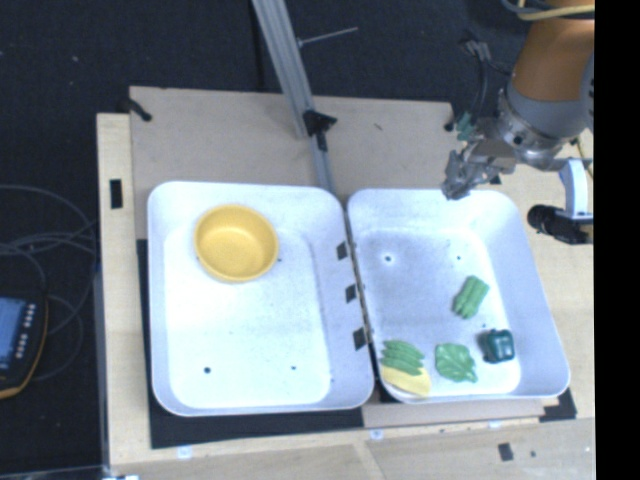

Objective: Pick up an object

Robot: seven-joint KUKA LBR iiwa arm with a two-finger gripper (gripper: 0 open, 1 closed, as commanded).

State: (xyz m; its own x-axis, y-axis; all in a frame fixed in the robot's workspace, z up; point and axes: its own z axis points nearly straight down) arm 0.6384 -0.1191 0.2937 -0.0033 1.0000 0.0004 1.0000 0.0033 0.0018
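Near edge of right bin: four small things lie in a loose row along the near wall of the right bin [520,268]. From left, a green leafy piece [402,353] resting on a yellow piece [408,380], a second green leafy piece [456,362], and a dark teal block [496,345] towards the near right corner.
A little further in: a green oblong piece [469,296] lies apart from the row, its long axis tilted, running from near-left to far-right.
Left bin: the left bin [180,368] holds a yellow bowl [236,242] in its far left part, upright, well apart from everything else.
Middle of right bin: bare white floor between the objects and the far wall.
Far edge of right bin: the gripper [458,186] hangs over the far rim, towards the right corner, at the end of the grey and orange arm [552,68].
Gripper state: I cannot tell; it is small and dark here, and nothing visible sits in it.
Relation that matters: every candidate in the right bin lies nearer the camera than the gripper, well apart from it. The green oblong piece is the closest, almost straight towards the near edge from it.
Judgement: no pick has begun; the likely move is a travel towards the near edge, then a descent, closing across the oblong's short side.
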